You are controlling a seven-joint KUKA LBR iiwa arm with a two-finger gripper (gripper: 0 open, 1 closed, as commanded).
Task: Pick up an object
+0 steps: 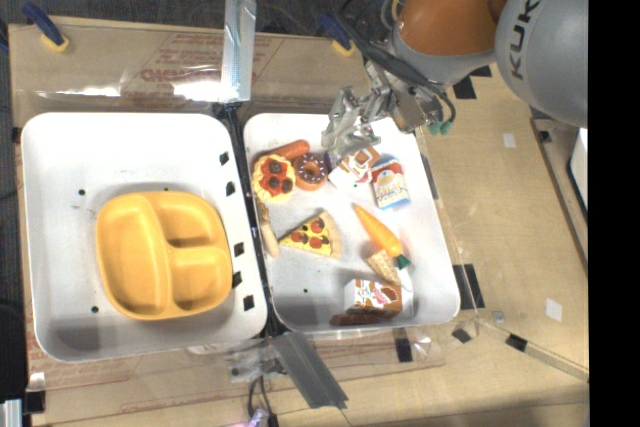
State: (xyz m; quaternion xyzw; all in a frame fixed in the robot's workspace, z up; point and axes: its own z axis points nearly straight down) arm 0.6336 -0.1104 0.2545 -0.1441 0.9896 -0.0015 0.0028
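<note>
On the table, the right bin [440,285] holds toy food; whether the fingers are apart we cannot tell, so we centre the gripper [345,130] over the doughnut [311,171] before descending.

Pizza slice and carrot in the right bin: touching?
Apart. The camera view shows bare white bin floor between the pizza slice and the carrot, a plain gap.
</note>
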